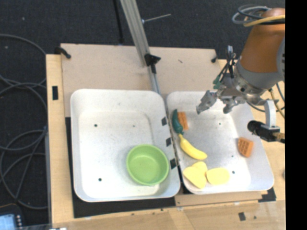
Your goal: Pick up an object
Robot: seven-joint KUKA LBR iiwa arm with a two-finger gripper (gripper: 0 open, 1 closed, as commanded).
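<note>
The left bin [96, 104] is holding a green bowl [147, 164]. The right bin [259, 176] is carrying a banana [192, 150], two yellow pieces [207, 175], a teal-and-orange toy [180, 121] and an orange block [245, 147]. The tool [217, 104] is hanging above that bin's far end, fingers spread wide, gripping nothing.
</note>
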